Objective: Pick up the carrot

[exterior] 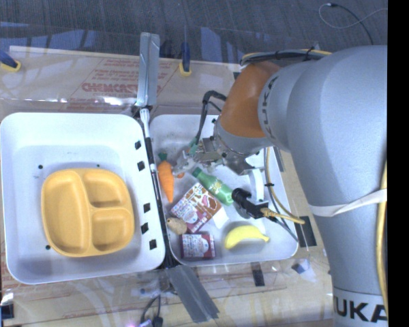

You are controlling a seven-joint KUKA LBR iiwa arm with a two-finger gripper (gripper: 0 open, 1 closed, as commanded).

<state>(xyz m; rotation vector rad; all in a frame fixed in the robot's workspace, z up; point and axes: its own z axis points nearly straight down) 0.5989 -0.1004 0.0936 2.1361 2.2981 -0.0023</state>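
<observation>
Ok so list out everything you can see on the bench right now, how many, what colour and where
Bins: 2, white, side by side; left bin, right bin.
Divided tray: 1, yellow, three compartments, in the left bin.
Carrot: 1, orange, along the right bin's left wall.
Bottle: 1, green, middle of the right bin, just below the gripper.
Snack packet: 1, red and white, below the carrot and bottle.
Small pouch: 1, dark red, at the right bin's front edge.
Banana: 1, yellow, front right of the right bin.
Small brownish item: 1, left of the packet; too small to identify.
Arm: 1, grey with orange band, reaching from the right.
Gripper: 1, above the right bin, beside the carrot.
</observation>
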